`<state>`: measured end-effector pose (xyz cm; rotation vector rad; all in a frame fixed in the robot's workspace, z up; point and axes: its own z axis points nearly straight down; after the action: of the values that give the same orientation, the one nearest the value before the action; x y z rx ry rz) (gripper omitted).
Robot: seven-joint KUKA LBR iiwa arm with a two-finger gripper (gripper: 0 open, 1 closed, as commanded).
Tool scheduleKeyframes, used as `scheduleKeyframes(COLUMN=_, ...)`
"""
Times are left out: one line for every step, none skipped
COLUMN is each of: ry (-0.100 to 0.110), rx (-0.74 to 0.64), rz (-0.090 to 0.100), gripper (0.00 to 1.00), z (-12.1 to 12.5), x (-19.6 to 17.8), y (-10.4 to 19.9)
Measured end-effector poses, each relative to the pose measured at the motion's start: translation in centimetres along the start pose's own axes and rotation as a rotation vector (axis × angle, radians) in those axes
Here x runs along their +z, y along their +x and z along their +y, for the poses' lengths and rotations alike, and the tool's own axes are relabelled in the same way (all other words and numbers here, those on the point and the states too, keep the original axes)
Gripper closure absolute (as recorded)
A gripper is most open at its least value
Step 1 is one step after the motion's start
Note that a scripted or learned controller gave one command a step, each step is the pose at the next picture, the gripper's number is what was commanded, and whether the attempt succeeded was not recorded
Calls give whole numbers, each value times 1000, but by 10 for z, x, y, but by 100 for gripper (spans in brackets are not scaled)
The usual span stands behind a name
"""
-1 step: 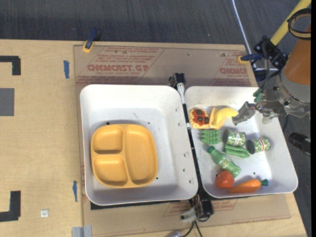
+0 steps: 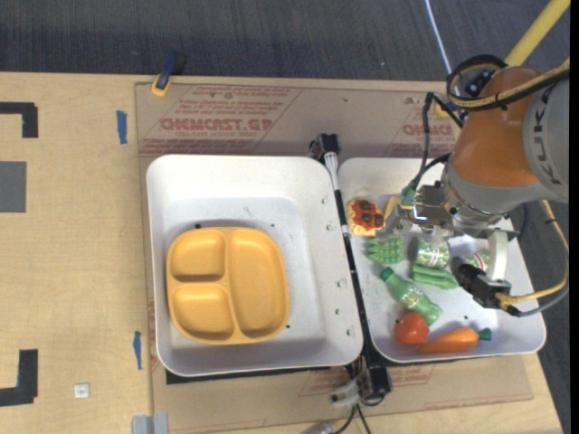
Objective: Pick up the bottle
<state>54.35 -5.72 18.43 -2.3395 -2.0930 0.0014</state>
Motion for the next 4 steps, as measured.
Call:
scheduleKeyframes(ry=-1, rx=1, rz=0, gripper=0, z=0, x=0, y=-1)
scheduleKeyframes(ry=-1, rx=1, rz=0, gripper=0, z=0, x=0, y=-1)
scheduleKeyframes(ry=-26, rx=176, rz=0, gripper=0, z=27, x=66, y=-44)
scheduleKeyframes(ry=-29, rx=314, rz=3, gripper=0, z=19, x=71, y=-41)
